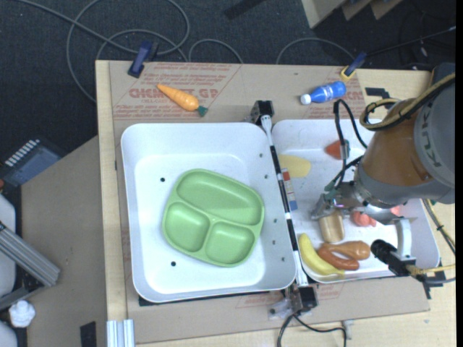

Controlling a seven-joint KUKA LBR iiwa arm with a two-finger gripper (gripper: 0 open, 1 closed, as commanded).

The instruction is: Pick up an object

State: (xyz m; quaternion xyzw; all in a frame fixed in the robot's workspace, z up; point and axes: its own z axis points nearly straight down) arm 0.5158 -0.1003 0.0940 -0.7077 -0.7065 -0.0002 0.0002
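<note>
The right bin (307, 132) holds several toy foods: a banana (311, 256), a brown sausage (346, 254), a tan cylinder (331, 228), a yellow piece (297, 166), a red-orange piece (333, 150) and pink-red bits (364, 220). My gripper (327, 207) hangs low in this bin, just above the tan cylinder's far end. The grey and orange arm (401, 157) reaches in from the right and hides part of the bin behind it.
The left bin (145, 150) carries a green divided plate (213, 217). Behind the bins on the cardboard bench lie a toy carrot (181, 97), a blue-and-white bottle (323, 93) and a blue clip (141, 58). A black divider rail (278, 179) runs between the bins.
</note>
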